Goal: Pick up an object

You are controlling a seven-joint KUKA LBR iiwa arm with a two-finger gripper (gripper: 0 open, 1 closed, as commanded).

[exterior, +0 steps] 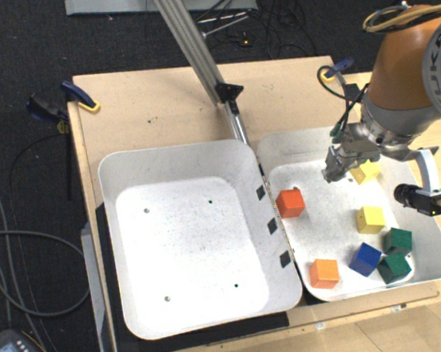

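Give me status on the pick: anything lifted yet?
Done: the gripper is down in the right bin, beside a yellow block. In hand: nothing visibly between its fingers. Left: the grasp and lift; the blocks, including the orange cube and blue cube, lie on the bin floor.

two white bins [178,157]; two orange blocks [290,202], two yellow blocks [370,218], two green blocks [398,239], one blue block [366,259].

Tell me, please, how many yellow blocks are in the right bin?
2: one yellow block mid-bin, another yellow block partly under the gripper; more may hide beneath the arm.
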